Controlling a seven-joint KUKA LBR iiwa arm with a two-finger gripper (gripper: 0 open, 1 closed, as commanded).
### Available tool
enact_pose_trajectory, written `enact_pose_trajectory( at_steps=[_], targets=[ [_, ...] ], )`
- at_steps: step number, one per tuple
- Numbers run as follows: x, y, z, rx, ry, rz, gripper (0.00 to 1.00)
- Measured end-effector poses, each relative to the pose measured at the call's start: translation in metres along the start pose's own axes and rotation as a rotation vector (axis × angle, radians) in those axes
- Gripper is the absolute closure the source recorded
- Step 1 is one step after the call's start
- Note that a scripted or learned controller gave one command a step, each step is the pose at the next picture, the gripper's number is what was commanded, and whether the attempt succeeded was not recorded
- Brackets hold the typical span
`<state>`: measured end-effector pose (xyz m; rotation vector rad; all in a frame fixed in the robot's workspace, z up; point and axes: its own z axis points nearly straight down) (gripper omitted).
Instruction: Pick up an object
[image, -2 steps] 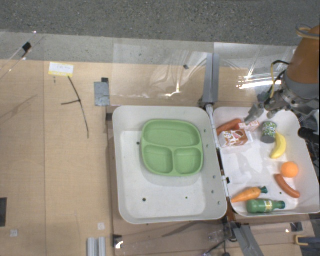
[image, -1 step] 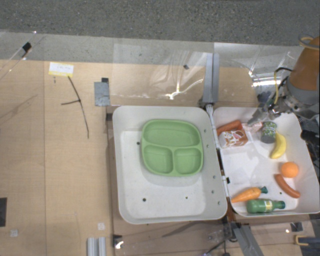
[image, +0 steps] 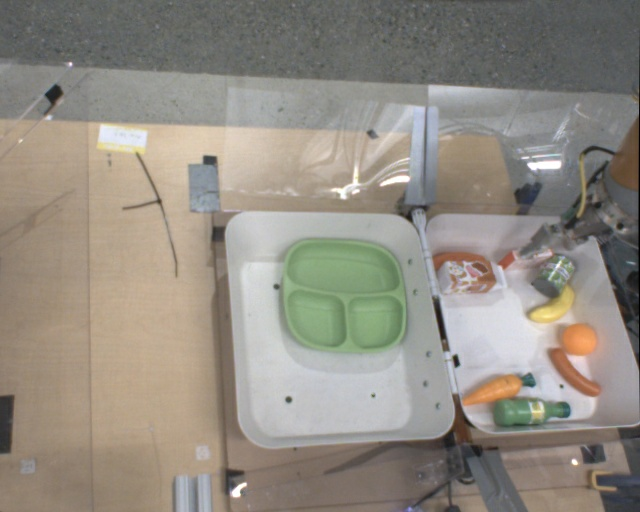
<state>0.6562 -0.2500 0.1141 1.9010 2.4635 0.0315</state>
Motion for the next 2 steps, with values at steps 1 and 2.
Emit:
enact_pose_trajectory(
  at_steps=[1, 2],
  targets=[
    [-0.0039, -0.0157, 0.0001, -0.001, -0.005, -0.030, 0.00],
    [-0.0014, -0.0222, 0.0012, 0.024, 0.008, -0.032, 1.00]
  ],
)
